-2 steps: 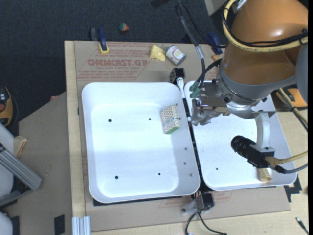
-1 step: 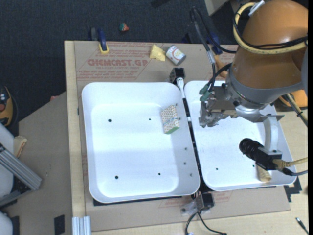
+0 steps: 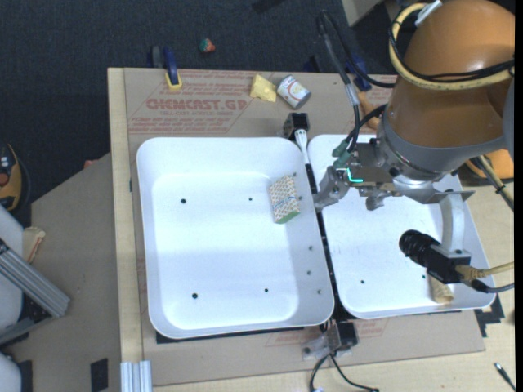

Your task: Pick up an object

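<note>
In the camera view, a little block (image 3: 284, 198) lies in the left bin (image 3: 163, 170), near that bin's right wall, just above the middle of the picture. The block is white with lots of tiny colored dots, and it has a green strip along its bottom edge. It lies a bit tilted. The claw (image 3: 329, 188) is just to the right of the block, over the edge where the left bin meets the right bin (image 3: 384, 296). I cannot tell if the claw is open or closed. The block sits apart from the claw. On the tabletop (image 3: 131, 104) above the bins lie a yellow piece (image 3: 263, 88) and a small box (image 3: 292, 91).
</note>
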You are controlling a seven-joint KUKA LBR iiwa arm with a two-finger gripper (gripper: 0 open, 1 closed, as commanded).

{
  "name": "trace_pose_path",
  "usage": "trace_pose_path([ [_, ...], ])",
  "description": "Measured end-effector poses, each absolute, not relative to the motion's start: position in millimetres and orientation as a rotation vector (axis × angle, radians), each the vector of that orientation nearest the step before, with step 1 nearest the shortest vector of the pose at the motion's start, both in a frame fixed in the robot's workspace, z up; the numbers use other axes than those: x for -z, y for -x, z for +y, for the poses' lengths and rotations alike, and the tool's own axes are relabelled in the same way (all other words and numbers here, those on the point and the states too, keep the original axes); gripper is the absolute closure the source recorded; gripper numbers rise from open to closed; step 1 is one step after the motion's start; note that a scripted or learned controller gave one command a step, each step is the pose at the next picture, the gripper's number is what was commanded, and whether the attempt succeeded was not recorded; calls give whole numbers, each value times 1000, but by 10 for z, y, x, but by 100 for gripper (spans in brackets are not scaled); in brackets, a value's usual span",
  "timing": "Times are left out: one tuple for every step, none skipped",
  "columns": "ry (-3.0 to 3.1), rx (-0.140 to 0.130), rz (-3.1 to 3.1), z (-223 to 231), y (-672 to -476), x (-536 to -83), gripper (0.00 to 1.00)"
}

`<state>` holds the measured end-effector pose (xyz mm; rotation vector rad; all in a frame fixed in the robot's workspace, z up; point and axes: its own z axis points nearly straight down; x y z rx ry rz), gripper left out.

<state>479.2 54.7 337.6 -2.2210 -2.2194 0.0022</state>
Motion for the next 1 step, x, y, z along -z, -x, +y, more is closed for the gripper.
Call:
trace_pose_path([
  [2222, 31, -2236, 1090, -4934, -5103, 0],
])
